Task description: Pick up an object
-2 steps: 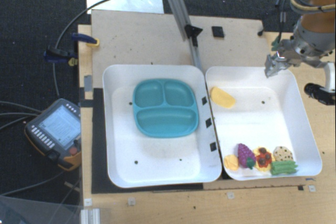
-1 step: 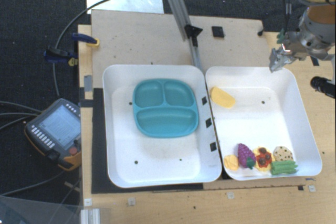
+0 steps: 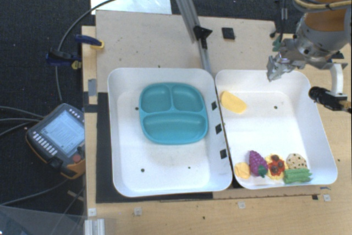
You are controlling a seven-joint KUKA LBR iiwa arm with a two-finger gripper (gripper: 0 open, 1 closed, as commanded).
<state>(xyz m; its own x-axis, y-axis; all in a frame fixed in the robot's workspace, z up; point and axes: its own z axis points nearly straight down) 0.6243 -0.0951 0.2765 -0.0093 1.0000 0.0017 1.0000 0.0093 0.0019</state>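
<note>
The gripper (image 3: 276, 70) hangs over the right bin's (image 3: 313, 118) far rim, nothing between its fingers; whether they stand apart cannot be told, being small and blurred. Nearest object, a yellow piece (image 3: 233, 102), lies well apart. Risk: descent striking the rim.

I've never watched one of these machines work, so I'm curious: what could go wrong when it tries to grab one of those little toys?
1. The toys are huddled touching along the right bin's near wall, so the hand might nudge several or bump that wall.
2. The yellow piece lies low and close to the bin's left wall, so it could slide away instead of being gripped.
3. The hand hangs over the far rim, away from every toy, so a small aiming error means closing on nothing.
</note>
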